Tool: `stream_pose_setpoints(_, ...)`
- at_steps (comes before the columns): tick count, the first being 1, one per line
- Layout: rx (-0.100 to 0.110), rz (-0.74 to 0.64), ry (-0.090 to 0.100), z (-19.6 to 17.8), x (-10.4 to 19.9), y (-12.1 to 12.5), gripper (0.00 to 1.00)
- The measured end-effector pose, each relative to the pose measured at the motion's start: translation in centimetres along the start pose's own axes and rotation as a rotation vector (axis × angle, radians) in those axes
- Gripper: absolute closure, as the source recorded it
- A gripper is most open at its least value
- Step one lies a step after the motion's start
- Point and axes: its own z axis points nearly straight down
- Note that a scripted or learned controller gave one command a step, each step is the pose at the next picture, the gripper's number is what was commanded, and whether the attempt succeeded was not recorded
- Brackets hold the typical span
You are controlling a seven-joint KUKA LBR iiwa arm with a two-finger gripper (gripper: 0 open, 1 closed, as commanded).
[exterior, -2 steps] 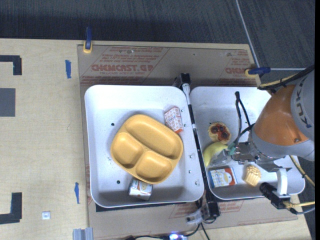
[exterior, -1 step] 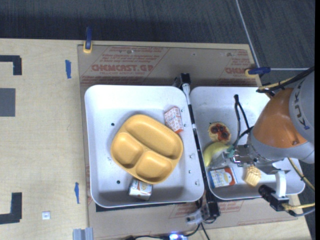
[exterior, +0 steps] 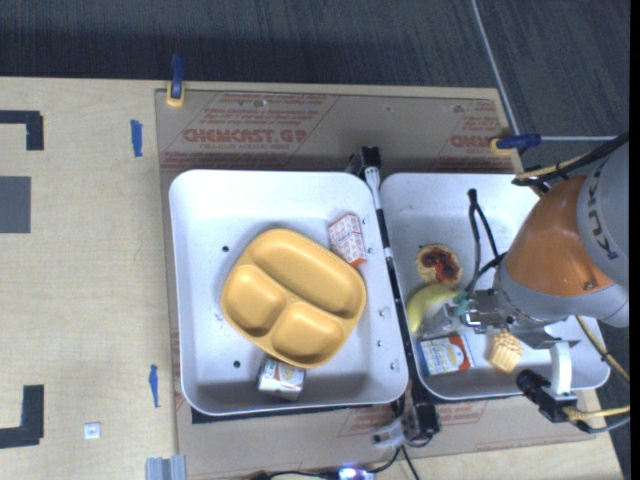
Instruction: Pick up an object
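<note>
In the camera view, the arm reaches in from the right over the right bin, its orange band above the wrist. The tool sits low in that bin among the objects, but whether it is wide, narrow or holding anything cannot be told. A banana lies just left of it, with a small round pastry-like item above, a flat packet below, and a pale yellow block beside the packet. In the left bin rests a yellow divided tray (three compartments), with a red-and-white packet at its upper right edge and a small carton at its lower edge. Both bins stand on the tabletop.
</note>
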Motion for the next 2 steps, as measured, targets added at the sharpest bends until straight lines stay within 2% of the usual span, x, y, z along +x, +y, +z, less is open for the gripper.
stream_pose_setpoints(1, -0.006, 0.000, -0.002, -1.09, -0.03, 0.21, 1.00)
stream_pose_setpoints(2, -0.006, 0.000, -0.002, -1.08, -0.02, 0.20, 0.00)
